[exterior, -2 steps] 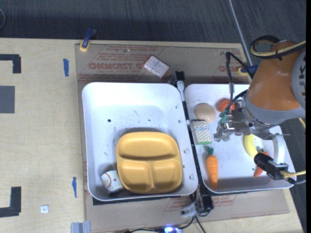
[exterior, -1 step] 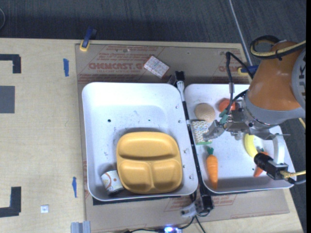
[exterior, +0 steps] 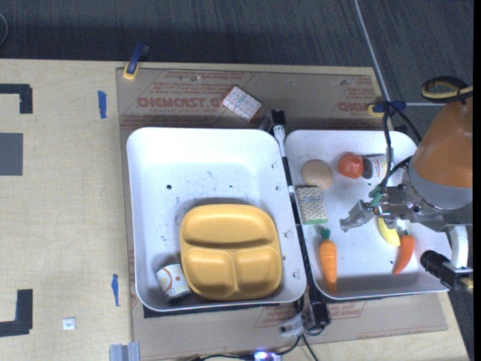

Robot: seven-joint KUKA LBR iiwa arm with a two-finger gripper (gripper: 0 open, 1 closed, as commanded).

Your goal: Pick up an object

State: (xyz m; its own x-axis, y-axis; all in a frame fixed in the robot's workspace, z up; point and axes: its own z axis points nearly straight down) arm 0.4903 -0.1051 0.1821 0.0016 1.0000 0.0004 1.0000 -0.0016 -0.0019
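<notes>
Right bin [exterior: 353, 290] — holds small toy food. Pincer [exterior: 359, 216] sits low over mid-bin, arm [exterior: 449, 153] coming in from the right. Cannot tell the pincer's state; metal parts blur together at this slant, nothing seen gripped.

Nearest candidates:
- Banana [exterior: 388, 232], yellow, just beside the pincer on its right, partly under the wrist. Prob. hollow plastic: light, stiff, smooth so a bit slippery. Curved — best taken across the narrow middle, not lengthwise.
- Carrot [exterior: 328, 259], orange w/ green top, lying along the bin's left wall, near the front. Light, rigid, tapered; grip across the thick upper half, since the taper would squeeze it out toward the tip. Close to the wall, so finger room on that side looks tight.
- 2nd carrot [exterior: 404, 252], right of the banana, touching or nearly so — crowded, risk of nudging both.
- Sponge [exterior: 311, 205], green-speckled, against the left wall; soft, compresses, forgiving.
- Potato [exterior: 318, 174], tan and rounded, and tomato [exterior: 350, 165], red, toward the back; both round, likely to roll off the fingers unless centred.

Left bin [exterior: 143, 201]: tray [exterior: 230, 251], yellow, big, 3 compartments — too wide for the pincer except at a rim. Small cup [exterior: 172, 280] tucked at its front-left corner.

Judgement: banana is closest, fair first pick. None fragile, none heavy.

Card [exterior: 240, 102] lies on the tabletop behind the bins.
</notes>
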